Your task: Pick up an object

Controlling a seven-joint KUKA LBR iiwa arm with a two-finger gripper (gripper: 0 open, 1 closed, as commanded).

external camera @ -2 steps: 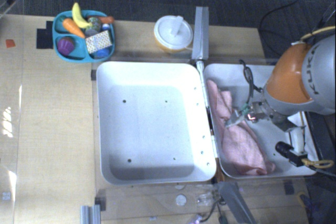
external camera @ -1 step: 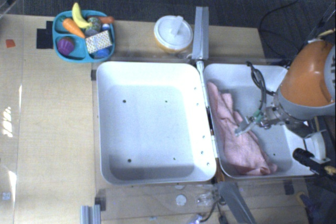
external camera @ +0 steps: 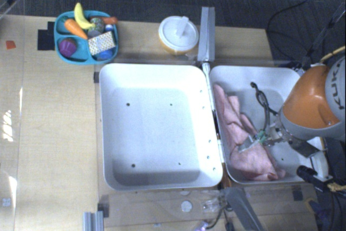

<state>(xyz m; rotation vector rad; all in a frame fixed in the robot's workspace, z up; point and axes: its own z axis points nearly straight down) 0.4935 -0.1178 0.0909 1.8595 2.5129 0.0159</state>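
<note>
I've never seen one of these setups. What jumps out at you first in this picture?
Probably the bulky grey arm with its orange band, reaching in from the right over the right white bin. Below it, the gripper sits low over a crumpled pink cloth in that bin. At the upper left, a blue divided tray of toy food adds bright colour beside a round white-lidded yellow container.

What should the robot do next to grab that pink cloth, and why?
Probably lower a little and close on the pink cloth. The pincer sits right over the cloth in the right bin, at the cloth's middle, so a short push down looks enough. Whether it already grips any fabric is too blurred to tell.
</note>
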